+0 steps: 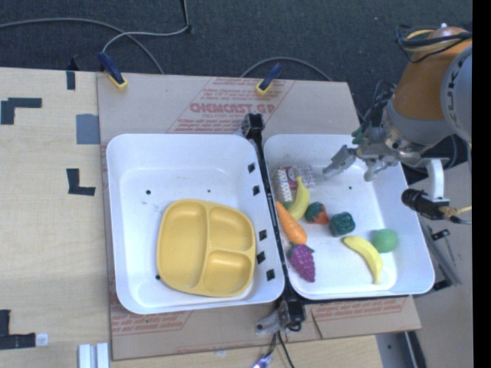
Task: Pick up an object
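The gripper (355, 162) hangs, fingers spread and empty, over the right bin (410, 282). A yellow banana (366, 257) lies below it, well apart.

Bench (46, 228) under cardboard (222, 106), two bins (123, 159)

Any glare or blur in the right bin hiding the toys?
Camera view: even, soft light and faint shadows; the right bin is bright white but not blown out. The carrot and grapes read clearly; the pincer looks slightly soft.

Toy carrot (291, 223), purple grapes (303, 261), two bananas (366, 256), broccoli (341, 223), green ball (385, 240), loose in right bin (406, 286)
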Controlling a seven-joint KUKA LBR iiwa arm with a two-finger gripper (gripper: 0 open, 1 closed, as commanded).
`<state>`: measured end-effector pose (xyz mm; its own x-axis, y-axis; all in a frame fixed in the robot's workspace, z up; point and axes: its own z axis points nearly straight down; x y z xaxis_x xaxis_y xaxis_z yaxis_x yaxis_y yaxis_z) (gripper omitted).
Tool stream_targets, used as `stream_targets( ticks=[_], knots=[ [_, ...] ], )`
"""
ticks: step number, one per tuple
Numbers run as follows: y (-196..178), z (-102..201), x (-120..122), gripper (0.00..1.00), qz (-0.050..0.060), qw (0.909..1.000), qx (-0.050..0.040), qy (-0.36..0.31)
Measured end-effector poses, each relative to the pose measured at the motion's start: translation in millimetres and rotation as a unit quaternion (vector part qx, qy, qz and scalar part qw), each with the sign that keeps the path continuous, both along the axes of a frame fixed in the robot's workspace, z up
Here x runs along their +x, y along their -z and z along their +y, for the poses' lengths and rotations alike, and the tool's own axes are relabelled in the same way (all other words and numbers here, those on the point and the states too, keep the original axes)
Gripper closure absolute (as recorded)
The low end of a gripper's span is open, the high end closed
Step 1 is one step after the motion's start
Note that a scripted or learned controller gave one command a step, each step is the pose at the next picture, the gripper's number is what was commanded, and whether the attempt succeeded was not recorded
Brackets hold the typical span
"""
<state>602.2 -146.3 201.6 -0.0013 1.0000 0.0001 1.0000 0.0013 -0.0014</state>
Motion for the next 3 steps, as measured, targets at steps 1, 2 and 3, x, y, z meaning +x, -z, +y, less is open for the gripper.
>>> stream_targets(
  ticks=[1,2,3],
  knots=[
    [110,40,15,0.00,0.000,1.0000,0.0002,0.000],
    [114,47,-5,0.00,-0.006,1.0000,-0.0052,0.003],
    [105,48,-6,1.00,-0.004,1.0000,-0.0037,0.001]
  ],
)
